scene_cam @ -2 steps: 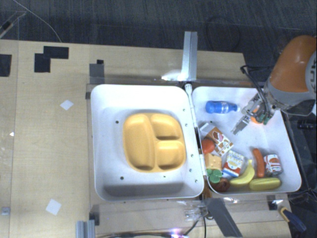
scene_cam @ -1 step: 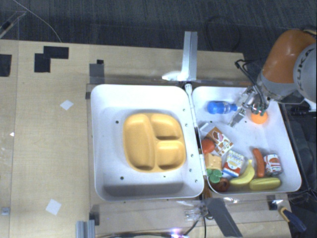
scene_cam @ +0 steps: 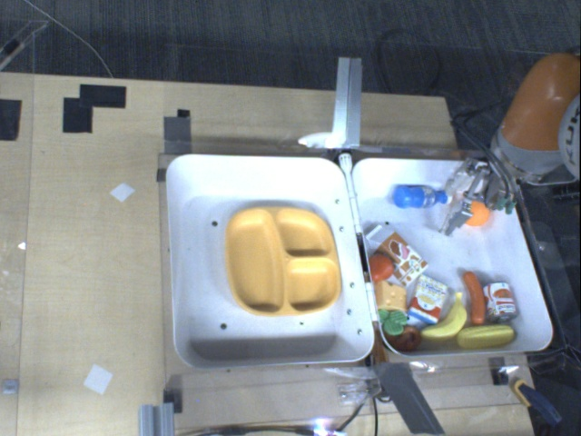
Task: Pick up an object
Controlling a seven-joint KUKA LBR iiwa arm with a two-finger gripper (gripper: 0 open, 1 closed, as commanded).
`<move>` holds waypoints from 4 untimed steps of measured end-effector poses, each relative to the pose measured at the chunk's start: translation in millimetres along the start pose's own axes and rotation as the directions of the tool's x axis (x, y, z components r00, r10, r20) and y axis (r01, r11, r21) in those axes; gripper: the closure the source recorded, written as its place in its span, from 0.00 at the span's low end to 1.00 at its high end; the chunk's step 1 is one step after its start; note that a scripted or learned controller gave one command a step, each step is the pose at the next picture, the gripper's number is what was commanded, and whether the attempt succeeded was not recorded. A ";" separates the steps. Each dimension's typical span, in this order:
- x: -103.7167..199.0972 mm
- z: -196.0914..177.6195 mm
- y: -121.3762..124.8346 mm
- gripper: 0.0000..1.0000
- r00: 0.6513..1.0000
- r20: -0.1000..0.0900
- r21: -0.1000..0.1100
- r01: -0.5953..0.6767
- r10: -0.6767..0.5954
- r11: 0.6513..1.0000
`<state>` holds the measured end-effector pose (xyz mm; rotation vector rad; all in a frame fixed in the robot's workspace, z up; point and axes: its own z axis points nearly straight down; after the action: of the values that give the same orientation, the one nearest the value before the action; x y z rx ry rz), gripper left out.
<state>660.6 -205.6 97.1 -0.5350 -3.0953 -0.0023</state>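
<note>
Gripper (scene_cam: 465, 209) low in right bin (scene_cam: 536, 271), near far edge, fingers closed around small orange object (scene_cam: 478, 213); blue bottle (scene_cam: 413, 196) just beside.

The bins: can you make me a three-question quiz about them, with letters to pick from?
1. Where is the yellow tray?
A. in the left bin
B. in the right bin
C. on the floor

2. What colour is the bottle in the right bin?
A. green
B. blue
C. black

3. How does the banana lie?
A. standing on end
B. hanging from the pincer
C. flat in the bin among the other toys

Answers:
1. A, the tray sits in the middle of the left bin.
2. B, the bottle near the bin's far edge is blue.
3. C, the banana lies flat at the near end, while the pincer is up by the bottle and an orange ball.
</note>
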 end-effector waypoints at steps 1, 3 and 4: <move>-8.3 -19.0 1.9 1.00 0.999 0.040 -0.002 0.002 -0.002 1.000; -0.8 7.5 -0.9 0.00 0.987 0.001 0.002 -0.159 0.159 0.987; 1.6 9.8 2.1 0.00 0.953 -0.002 -0.001 -0.303 0.303 0.953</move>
<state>659.8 -203.1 87.3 -1.0021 -2.9752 -0.0053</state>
